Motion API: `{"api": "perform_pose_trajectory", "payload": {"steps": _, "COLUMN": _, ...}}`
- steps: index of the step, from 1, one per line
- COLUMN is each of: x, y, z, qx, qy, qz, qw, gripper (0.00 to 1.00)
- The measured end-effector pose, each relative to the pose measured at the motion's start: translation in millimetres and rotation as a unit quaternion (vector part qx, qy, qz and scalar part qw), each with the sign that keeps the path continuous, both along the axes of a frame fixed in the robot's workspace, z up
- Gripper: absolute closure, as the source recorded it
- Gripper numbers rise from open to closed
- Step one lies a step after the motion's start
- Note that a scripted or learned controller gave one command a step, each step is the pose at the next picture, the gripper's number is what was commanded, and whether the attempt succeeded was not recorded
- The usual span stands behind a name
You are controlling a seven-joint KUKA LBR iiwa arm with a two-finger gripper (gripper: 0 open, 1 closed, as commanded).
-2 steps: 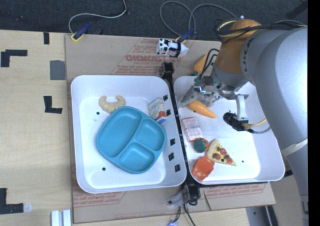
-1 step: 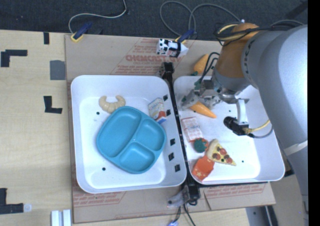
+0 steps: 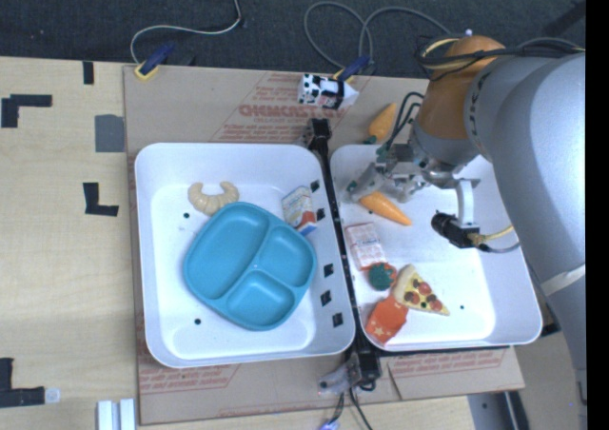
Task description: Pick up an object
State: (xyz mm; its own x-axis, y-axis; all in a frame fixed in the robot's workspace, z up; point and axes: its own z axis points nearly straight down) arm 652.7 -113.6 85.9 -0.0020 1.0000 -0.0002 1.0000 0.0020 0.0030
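One target: carrot lying in right bin near its top left. My gripper hovers just above carrot; can't tell jaw opening. Advice: straddle carrot across its width, descend straight, squeeze mid-body.

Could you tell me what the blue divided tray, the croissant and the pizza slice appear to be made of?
The blue divided tray looks like moulded plastic: uniform colour, soft sheen, rounded compartment edges. The croissant seems a plastic or rubber toy, judging by its even pale tan and smooth ridges, though it could be foam. The pizza slice also looks like toy plastic, with flat, painted-looking toppings.
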Motion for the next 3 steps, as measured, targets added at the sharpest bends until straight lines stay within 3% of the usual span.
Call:
{"api": "perform_pose_trajectory", "payload": {"steps": 1, "x": -9.7, "y": 16.0, "z": -0.2, "qx": -0.0009, "qy": 0.001, "qz": -0.001, "qw": 1.0000, "gripper": 0.00}}
{"api": "perform_pose_trajectory", "payload": {"steps": 2, "x": 7.9, "y": 16.2, "z": -0.6, "qx": -0.0001, "qy": 0.001, "qz": 0.000, "qw": 1.0000, "gripper": 0.00}}
{"api": "perform_pose_trajectory", "payload": {"steps": 3, "x": 10.9, "y": 15.8, "z": -0.7, "qx": 0.0000, "qy": 0.001, "qz": 0.000, "qw": 1.0000, "gripper": 0.00}}
